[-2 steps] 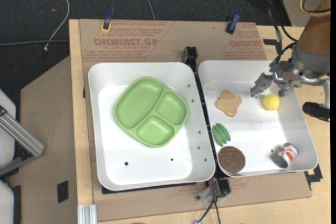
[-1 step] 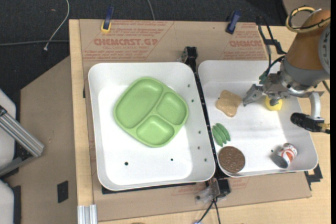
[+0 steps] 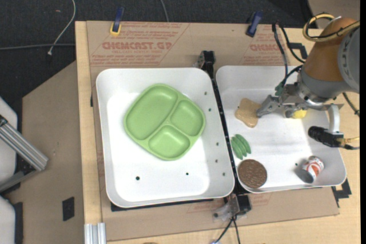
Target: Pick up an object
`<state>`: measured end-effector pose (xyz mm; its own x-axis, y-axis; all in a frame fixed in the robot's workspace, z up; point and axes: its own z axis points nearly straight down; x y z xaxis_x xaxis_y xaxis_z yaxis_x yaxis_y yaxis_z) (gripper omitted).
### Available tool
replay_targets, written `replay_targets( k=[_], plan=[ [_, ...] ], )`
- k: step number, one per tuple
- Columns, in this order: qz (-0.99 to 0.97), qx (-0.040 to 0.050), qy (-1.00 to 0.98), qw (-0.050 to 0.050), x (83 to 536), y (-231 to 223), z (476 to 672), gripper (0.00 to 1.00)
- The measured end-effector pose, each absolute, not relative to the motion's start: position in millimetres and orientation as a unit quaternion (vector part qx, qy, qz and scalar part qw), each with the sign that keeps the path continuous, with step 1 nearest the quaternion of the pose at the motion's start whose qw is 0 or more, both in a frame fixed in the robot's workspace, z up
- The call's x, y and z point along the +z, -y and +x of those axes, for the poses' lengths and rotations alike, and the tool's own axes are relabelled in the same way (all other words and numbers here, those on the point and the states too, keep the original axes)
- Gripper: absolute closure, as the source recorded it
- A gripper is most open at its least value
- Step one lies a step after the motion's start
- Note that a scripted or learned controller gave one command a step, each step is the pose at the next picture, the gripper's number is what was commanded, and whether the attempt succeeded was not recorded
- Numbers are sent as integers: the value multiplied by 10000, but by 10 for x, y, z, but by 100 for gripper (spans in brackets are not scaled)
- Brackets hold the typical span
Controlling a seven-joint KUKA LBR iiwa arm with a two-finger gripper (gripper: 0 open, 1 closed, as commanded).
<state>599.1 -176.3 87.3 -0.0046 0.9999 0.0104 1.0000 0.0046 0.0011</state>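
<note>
The gripper point(image 3: 264, 110) hangs low over the right bin point(image 3: 269, 78), its fingers spread open, their tips just beside the tan piece point(image 3: 247, 113) and not around it. Taking that tan piece as the mark: a green leaf point(image 3: 241, 146) lies just below it, a brown disc point(image 3: 252, 173) lower still at the bin's near rim, a red-and-white can point(image 3: 312, 167) (tipped on its side) well off to the lower right. The left bin point(image 3: 114, 180) holds a green tray point(image 3: 164, 121), far left of the mark.
</note>
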Motion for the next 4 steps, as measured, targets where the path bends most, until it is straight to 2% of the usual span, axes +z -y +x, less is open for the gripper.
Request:
replay_targets(
  k=[1,2,3,4],
  plan=[
    [-7052,-53,7090,-7,1013,1774,6011,100],
    [-7070,-15,7072,-32,1637,1839,5989,100],
    [-7068,-18,7074,-33,2145,1842,6005,100],
    [-7048,-10,7094,14,2242,1251,5927,100]
  ],
)
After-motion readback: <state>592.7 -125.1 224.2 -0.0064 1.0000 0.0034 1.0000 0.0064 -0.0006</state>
